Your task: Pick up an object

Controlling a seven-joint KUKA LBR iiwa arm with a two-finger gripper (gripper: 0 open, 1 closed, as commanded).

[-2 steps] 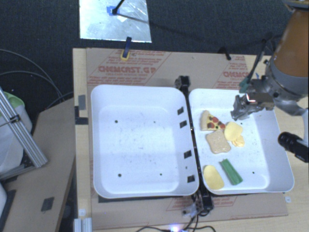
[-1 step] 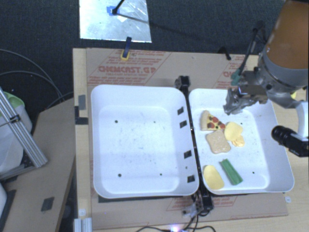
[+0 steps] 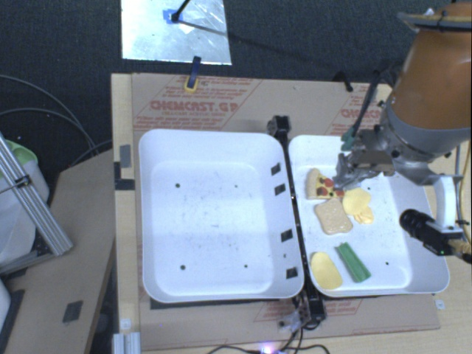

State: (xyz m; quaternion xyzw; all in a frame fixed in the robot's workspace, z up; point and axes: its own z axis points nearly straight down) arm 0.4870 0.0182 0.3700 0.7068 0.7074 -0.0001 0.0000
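The gripper (image 3: 345,177) hangs low over the right bin (image 3: 420,275), just at the pizza slice (image 3: 319,185); whether it is wide or narrow I cannot tell. The slice looks light, stiff and thin, probably slippery plastic; pinching across its narrow edges seems best. At five o'clock lies a bread slice (image 3: 333,217), touching yellow chips (image 3: 359,204); further toward six, a yellow piece (image 3: 326,270) and green stick (image 3: 352,262). The bin divider at nine o'clock crowds approach; open room lies at four o'clock.
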